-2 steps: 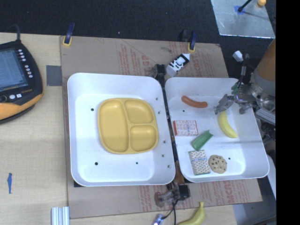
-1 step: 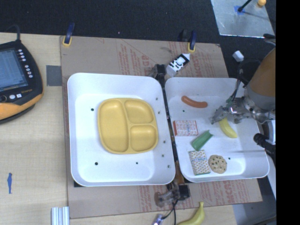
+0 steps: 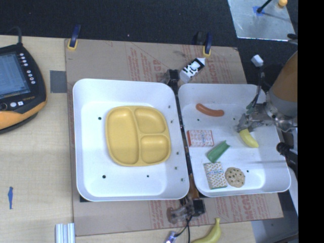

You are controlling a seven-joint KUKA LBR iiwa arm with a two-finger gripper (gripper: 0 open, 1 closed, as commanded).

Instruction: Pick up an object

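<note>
The right bin (image 3: 263,92) holds a red sausage (image 3: 209,110), a pink-patterned packet (image 3: 200,137), a green wedge (image 3: 217,151), a second small packet (image 3: 215,175), a cookie (image 3: 235,176) and a small yellow piece (image 3: 248,138). My gripper (image 3: 249,123) reaches in from the right edge and sits low at the right side of this bin, directly above and touching the top of the yellow piece. Its metal fingertips are small and dark against the bin.
The left bin (image 3: 86,135) carries a yellow divided tray (image 3: 137,135). A teach pendant (image 3: 17,87) lies on the bench at far left. A banana (image 3: 210,233) rests in front of the bins. Clamps (image 3: 207,44) hold the cardboard at the back.
</note>
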